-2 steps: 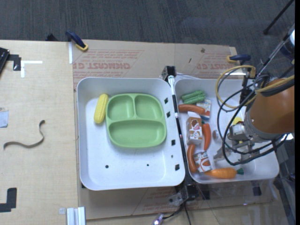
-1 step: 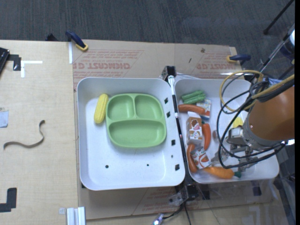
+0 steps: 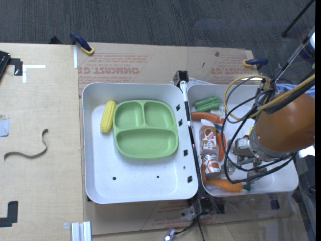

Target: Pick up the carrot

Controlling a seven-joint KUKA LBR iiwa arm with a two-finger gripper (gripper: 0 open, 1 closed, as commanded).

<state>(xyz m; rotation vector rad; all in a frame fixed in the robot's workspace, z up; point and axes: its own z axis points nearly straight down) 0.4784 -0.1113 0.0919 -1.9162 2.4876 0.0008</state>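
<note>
Claw [image 3: 244, 160] hangs low in the right bin [image 3: 286, 185], finger state impossible to tell under cables; carrot [image 3: 224, 185] lies along that bin's near edge, so best approach is straight down, across its length.

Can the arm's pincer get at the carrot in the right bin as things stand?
Probably yes. The carrot lies at the right bin's near edge with its top bare, just below the arm's wrist; only cables loop close by.

Fixed overhead camera, slanting down on both bins [image 3: 90, 149].
</note>
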